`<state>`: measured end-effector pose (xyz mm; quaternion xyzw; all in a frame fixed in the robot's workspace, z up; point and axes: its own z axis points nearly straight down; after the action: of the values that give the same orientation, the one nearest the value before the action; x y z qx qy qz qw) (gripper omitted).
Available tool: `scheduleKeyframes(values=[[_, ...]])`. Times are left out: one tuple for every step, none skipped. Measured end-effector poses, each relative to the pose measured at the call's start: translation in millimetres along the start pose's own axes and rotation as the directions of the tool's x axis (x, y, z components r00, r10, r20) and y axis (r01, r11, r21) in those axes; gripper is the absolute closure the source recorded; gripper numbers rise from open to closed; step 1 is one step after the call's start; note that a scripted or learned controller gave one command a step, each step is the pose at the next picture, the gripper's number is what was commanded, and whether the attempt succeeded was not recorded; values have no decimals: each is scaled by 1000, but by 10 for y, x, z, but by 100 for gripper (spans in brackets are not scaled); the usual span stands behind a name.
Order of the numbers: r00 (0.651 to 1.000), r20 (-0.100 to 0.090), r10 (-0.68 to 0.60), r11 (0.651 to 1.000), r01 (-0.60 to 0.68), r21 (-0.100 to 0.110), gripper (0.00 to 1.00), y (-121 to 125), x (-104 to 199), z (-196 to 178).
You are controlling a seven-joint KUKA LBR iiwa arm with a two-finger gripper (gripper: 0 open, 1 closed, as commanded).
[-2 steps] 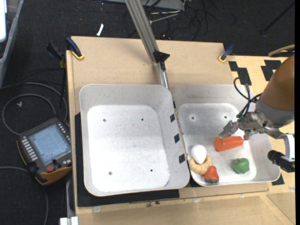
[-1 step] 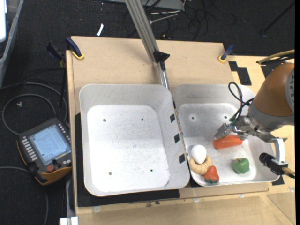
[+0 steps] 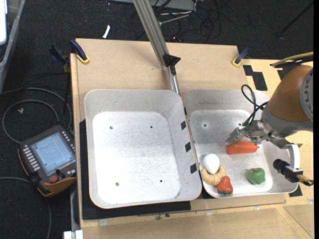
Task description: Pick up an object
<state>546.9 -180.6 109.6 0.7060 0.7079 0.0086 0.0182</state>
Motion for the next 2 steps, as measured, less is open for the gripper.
scheduleKeyframes(values=[[1000,1,-1,1000,1,-5,100,15,0,-109],[1000,-12,0,999,0,34,100,38,-11,-532]])
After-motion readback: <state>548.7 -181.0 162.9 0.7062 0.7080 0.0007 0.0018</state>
